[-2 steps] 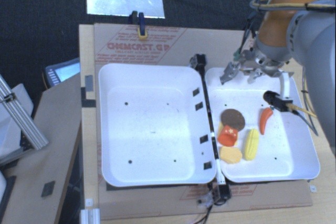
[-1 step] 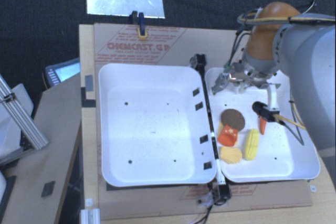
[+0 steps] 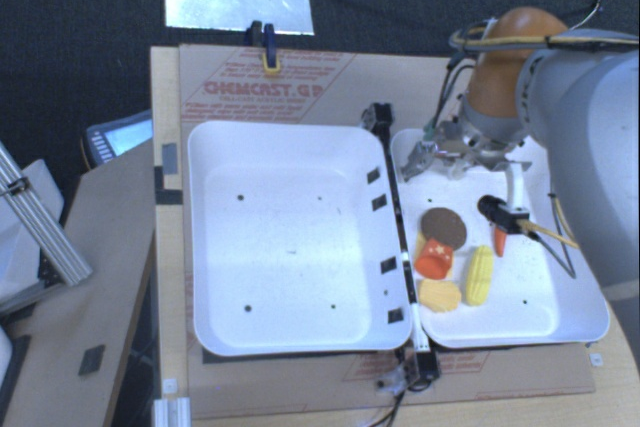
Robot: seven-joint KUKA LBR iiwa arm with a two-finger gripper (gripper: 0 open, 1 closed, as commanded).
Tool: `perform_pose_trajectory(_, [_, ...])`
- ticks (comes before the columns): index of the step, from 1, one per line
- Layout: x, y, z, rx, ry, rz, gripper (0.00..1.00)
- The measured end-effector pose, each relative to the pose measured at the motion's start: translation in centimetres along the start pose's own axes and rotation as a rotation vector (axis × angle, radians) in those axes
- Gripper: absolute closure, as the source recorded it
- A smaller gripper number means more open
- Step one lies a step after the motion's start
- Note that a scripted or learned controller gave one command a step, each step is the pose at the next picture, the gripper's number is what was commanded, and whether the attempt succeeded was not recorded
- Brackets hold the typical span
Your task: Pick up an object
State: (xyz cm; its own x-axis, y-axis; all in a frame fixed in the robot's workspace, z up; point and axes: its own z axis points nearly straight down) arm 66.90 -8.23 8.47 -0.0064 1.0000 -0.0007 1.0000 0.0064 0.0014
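While the gripper hangs low over the far end of the right bin, the pick is, by my read, not yet made. Every candidate lies flat on the white floor and none is lifted. Whether the gripper is spread or closed, I cannot tell from this slant, since the wrist and its metalwork crowd that spot. So reaching in looks done, while closing on something and raising it clear are both left to do.

And what's on offer? A little cluster sits in the middle of that bin, on the side near the divider with the left bin. Nearest the gripper is a brown disc, round, flat and dark, just this side of it but apart from it. Touching the disc's near edge is an orange-red piece, chunky and tilted. Below that comes a pale yellow lump, soft-edged. Right beside those two is a corn cob, yellow and ribbed, lying lengthwise. A small carrot, orange and tapered, lies just beyond the cob's far tip. My guess is the disc is the likely target, though it looks awkwardly low for a pinch
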Motion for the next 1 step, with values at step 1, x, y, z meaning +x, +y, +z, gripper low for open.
perform_pose_trajectory(1, [-0.02,0.01,-0.03,0.0,0.0,0.0,0.0])
